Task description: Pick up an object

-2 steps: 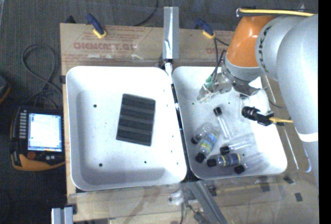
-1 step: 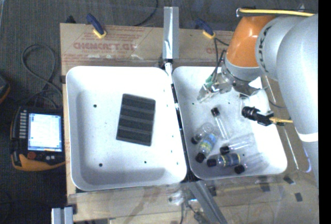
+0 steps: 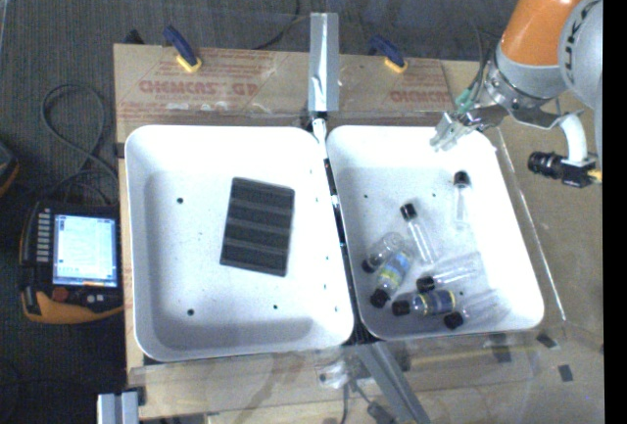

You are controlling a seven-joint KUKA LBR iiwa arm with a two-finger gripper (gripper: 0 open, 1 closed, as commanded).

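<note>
The right bin (image 3: 377, 172) holds several clear vials with black caps. One vial (image 3: 459, 199) lies alone toward the back right, another (image 3: 417, 231) sits near the middle, and a cluster (image 3: 423, 290) is piled at the front. A black ridged rectangular block (image 3: 259, 225) lies flat in the middle of the left bin (image 3: 171, 246). My gripper (image 3: 451, 131) hangs over the back right corner of the right bin, above and behind the lone vial and apart from it. I see nothing held in it.
A metal post (image 3: 324, 70) stands behind the seam between the bins. Two blue clamps (image 3: 181, 48) (image 3: 388, 51) grip the cardboard backing. A teach pendant (image 3: 74, 260) lies left of the bench, with its cable looping behind.
</note>
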